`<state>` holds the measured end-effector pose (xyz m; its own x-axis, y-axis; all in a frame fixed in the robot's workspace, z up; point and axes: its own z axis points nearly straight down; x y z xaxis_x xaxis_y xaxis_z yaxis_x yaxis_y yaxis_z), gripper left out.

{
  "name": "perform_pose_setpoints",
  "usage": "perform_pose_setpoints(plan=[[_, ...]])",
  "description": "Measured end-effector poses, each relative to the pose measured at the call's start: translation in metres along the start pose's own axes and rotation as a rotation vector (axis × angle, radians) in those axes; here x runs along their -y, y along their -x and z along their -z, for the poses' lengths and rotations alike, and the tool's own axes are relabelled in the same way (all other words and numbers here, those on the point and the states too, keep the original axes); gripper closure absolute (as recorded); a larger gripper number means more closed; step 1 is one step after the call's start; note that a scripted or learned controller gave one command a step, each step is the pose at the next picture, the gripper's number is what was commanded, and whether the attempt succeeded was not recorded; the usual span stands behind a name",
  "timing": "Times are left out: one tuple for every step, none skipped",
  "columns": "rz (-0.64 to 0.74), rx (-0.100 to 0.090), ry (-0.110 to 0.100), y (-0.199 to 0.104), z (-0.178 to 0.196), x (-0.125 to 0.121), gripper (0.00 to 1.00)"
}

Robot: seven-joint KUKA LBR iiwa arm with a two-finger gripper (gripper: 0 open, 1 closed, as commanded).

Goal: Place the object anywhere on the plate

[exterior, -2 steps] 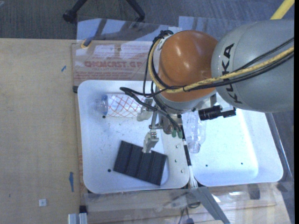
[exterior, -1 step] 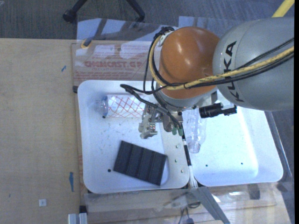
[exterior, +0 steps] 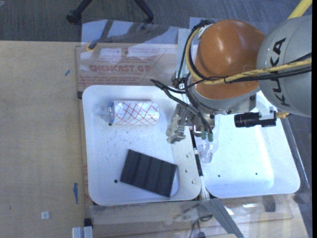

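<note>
The wooden bench (exterior: pixel 34 133) fills the left of the camera view, bare and pale. On it sit two shallow white bins side by side, their inner rims touching along a seam that runs down the middle. The left bin (exterior: pixel 99 182) has rounded corners and a raised lip. The right bin (exterior: pixel 257 172) lies partly under the arm (exterior: pixel 233 58), whose large orange dome and grey casing cover that bin's upper part, leaving its lower floor open and white.

In the left bin, a dark ribbed rectangular plate (exterior: pixel 148 173) lies flat near the lower edge, turned at a slant, its right corner close to the seam. Open floor surrounds it on the left and above. Along the bin's upper wall a plastic bottle (exterior: pixel 133 113) lies on its side, its label crossed with red lines and its cap end towards the left. It is well apart from the plate, with a clear strip of white floor between them.

The gripper (exterior: pixel 185 128) hangs over the seam between the bins, just right of the bottle's base. Whether it is released or clenched I cannot tell. Just below it, at the right bin's left edge, sits a small clear object (exterior: pixel 205 152), too blurred to identify.
</note>
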<state>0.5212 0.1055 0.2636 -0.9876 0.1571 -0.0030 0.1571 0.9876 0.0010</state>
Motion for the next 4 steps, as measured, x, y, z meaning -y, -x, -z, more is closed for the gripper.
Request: perform_pose_setpoints(plan=[[-0.037, -0.005, -0.001, -0.021, -0.058, 0.061, 1.0], [-0.374, -0.001, -0.002, -0.033, -0.024, 0.002, 1.0], [-0.063, -0.006, -0.002, -0.042, -0.024, -0.006, 1.0], [-0.375, -0.001, -0.002, -0.035, -0.022, -0.029, 1.0]])
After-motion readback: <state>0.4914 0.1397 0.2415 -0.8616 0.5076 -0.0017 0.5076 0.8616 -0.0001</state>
